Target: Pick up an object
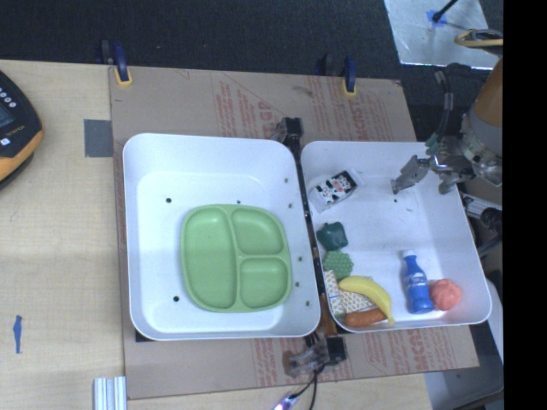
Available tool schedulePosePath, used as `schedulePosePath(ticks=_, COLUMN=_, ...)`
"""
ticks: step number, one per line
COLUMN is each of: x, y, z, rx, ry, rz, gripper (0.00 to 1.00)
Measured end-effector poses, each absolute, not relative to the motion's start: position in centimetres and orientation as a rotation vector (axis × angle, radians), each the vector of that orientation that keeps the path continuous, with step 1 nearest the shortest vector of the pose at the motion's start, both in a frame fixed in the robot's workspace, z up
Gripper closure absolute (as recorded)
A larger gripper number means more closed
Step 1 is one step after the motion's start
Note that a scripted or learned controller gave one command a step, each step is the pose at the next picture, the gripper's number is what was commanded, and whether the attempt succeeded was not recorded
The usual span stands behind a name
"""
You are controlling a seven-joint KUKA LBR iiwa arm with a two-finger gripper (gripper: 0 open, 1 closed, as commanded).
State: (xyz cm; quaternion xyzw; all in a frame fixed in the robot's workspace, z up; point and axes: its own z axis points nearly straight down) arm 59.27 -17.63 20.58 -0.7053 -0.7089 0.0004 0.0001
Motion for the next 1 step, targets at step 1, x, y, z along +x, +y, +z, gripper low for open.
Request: schedulePosePath(ticks=1, x=51.79, y=-18.93, z=9.12, rx=-2.214, ry=-2.224, rz=0.004, gripper=0.00)
